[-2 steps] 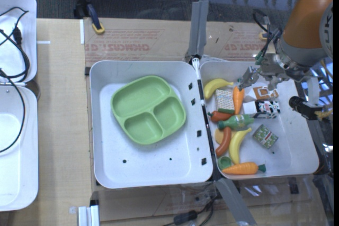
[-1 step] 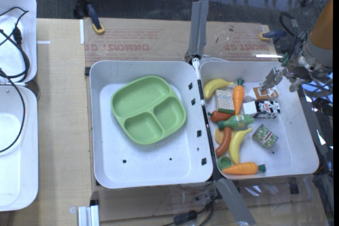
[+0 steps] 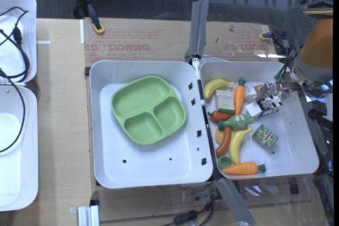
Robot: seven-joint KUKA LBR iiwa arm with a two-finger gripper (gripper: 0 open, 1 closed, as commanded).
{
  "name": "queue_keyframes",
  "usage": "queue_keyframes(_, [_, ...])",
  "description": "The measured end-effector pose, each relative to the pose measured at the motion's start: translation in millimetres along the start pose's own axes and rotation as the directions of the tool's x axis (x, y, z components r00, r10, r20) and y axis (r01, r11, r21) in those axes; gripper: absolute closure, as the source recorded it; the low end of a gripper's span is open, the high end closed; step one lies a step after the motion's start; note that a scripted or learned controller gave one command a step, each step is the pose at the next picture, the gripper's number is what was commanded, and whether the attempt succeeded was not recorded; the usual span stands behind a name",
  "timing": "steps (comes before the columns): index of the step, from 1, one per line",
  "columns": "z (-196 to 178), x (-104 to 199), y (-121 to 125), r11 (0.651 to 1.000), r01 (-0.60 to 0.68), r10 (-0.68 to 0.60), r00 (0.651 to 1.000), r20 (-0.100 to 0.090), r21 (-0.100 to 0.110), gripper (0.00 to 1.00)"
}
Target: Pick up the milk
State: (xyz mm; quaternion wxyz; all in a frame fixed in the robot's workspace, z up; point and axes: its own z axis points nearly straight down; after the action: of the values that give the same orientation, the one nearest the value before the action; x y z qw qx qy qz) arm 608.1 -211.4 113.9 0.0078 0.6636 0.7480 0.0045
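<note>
Currently the gripper (image 3: 269,97) hovers near the right bin's (image 3: 304,166) far edge — jaws' state unclear — needing descent onto the milk (image 3: 265,136).

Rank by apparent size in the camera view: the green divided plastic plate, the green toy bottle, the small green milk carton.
1. Green divided plastic plate, clearly largest.
2. Green toy bottle.
3. Small green milk carton; close to the bottle, so this order is unsure.

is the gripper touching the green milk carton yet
Apart. The camera view shows the gripper up and right of the green milk carton, with bare white bin floor between them.
</note>
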Motion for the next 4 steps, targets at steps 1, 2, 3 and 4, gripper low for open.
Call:
queue_keyframes(1, [18, 3, 13, 0.999, 0.039, -0.039, 0.999, -0.002, 0.007, 0.0])
queue_keyframes(2, [11, -1, 13, 0.999, 0.037, -0.037, 0.999, 0.003, 0.008, 1.0])
queue_keyframes(3, [11, 0, 13, 0.999, 0.037, -0.037, 0.999, 0.001, 0.008, 0.0])
queue_keyframes(4, [4, 0, 13, 0.999, 0.037, -0.037, 0.999, 0.001, 0.01, 1.0])
